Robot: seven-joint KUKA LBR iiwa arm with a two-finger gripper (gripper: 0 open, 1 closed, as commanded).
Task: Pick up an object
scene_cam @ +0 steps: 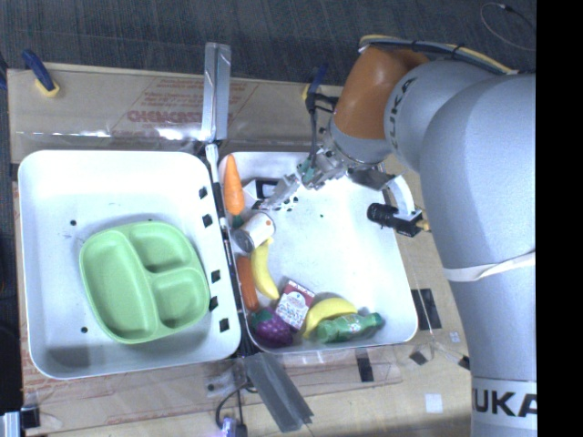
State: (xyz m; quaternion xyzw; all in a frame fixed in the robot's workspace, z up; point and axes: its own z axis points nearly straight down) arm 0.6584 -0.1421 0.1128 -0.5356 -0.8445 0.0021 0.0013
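Note:
My gripper (279, 196) hangs low over the upper left part of the right bin (364, 235), reaching in from the orange-banded wrist. Just below and left of it a small silver and white can (251, 231) lies on its side. An orange carrot (232, 185) rests along the bin's left wall, left of the gripper. Further down lie a yellow banana (264, 273), a second orange carrot (246, 283), a red and white carton (293, 304), purple grapes (271, 328), a yellow fruit (328, 312) and a green bottle (353, 327). Nothing is seen held.
The left bin (55, 189) holds a green divided plate (146, 280). A raised divider (217, 198) with black clips separates the bins. The large grey arm (474, 180) covers the bench's right side. The middle and right of the right bin's floor are bare.

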